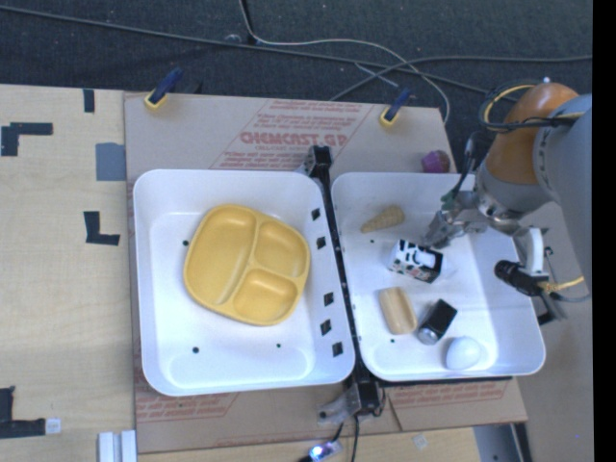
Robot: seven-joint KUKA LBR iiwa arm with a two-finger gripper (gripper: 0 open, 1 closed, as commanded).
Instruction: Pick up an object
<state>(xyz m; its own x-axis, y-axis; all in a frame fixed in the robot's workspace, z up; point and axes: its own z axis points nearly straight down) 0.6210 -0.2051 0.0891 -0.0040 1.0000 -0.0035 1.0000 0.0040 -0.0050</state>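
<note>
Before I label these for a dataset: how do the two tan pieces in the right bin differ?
The upper tan piece is cone-like, tapering to one end; the lower tan piece is a blunt, rounded block. The upper one lies near the far wall, slanted; the lower one sits nearer the front, beside a black cylinder. Both lie flat, apart from the pincer.

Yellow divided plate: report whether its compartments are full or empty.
Empty. The yellow divided plate lies flat in the left bin, and all its compartments show bare yellow surface with nothing in them.

Bench (58, 258) under two white bins (154, 287)
</note>
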